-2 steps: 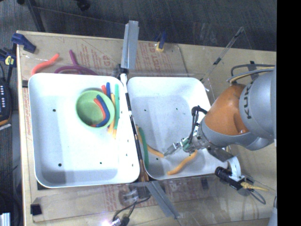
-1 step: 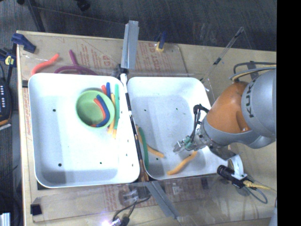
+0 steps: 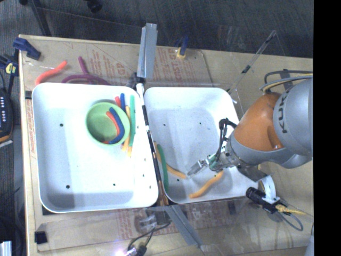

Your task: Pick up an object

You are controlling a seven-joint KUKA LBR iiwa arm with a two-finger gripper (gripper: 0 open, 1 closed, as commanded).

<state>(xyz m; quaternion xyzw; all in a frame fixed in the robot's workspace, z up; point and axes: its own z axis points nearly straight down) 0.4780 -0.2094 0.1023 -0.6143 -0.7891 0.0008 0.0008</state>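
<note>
1. Orange stick (image 3: pixel 206 185) lay along the right bin's (image 3: pixel 181 103) front edge, just beside the gripper (image 3: pixel 198 167).
2. Gripper sat low near that bin's front edge, reaching left toward a second orange stick (image 3: pixel 176 172) by the green stick (image 3: pixel 161 164) at the left wall; likely lining up a grab.
3. Jaws: couldn't tell open or closed; nothing visibly held.
4. Left bin (image 3: pixel 64 159) carried a green bowl (image 3: pixel 106 122) with coloured sticks (image 3: pixel 125 119) at its right edge, well clear.

Right bin (image 3: pixel 186 103): upper floor open; green stick (image 3: pixel 161 164) along left wall, orange sticks (image 3: pixel 206 184) near front wall. Left bin (image 3: pixel 48 143): green bowl (image 3: pixel 106 122) with coloured sticks (image 3: pixel 127 122) crowds upper right; lower floor free.
</note>
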